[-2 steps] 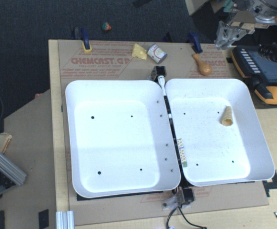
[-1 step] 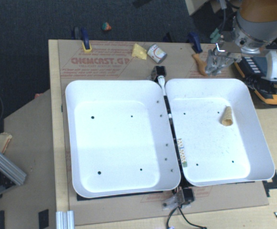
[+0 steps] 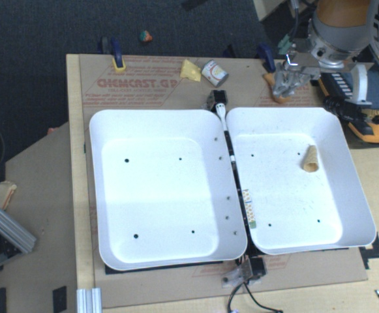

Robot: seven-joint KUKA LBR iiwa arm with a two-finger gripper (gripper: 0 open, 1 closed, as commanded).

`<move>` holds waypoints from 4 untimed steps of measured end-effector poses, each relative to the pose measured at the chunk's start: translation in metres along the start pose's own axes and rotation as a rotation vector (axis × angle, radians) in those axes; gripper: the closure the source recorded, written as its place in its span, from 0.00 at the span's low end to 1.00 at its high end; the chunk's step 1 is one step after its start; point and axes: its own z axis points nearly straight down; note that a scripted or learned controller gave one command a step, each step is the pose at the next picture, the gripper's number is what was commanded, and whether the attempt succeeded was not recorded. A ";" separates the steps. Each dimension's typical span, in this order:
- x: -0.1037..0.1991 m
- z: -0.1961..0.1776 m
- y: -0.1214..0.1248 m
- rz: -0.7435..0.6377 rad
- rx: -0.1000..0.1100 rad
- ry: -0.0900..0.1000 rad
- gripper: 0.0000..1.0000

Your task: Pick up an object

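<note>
Currently arm reaches in over the bench's far right corner, wrist pointing down, gripper point(image 3: 287, 85) past the right bin's point(image 3: 346, 237) far rim above the cardboard; jaw state: cannot tell. Tan cone-shaped object point(image 3: 310, 159) lies inside the right bin, toward its right wall.

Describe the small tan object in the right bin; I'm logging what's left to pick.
The tan object is a small cone or wedge, looking like cork or foam, narrow end up-view and wider end down. It lies alone on the floor of the right bin, in its upper right part, apart from the walls. Nothing touches it.
</note>
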 end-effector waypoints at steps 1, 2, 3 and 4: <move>-0.078 -0.032 -0.001 0.008 -0.005 -0.004 1.00; 0.081 -0.029 0.001 -0.013 0.002 0.007 1.00; 0.207 -0.037 -0.013 -0.013 -0.001 0.007 1.00; 0.128 -0.093 -0.006 0.008 -0.008 -0.001 1.00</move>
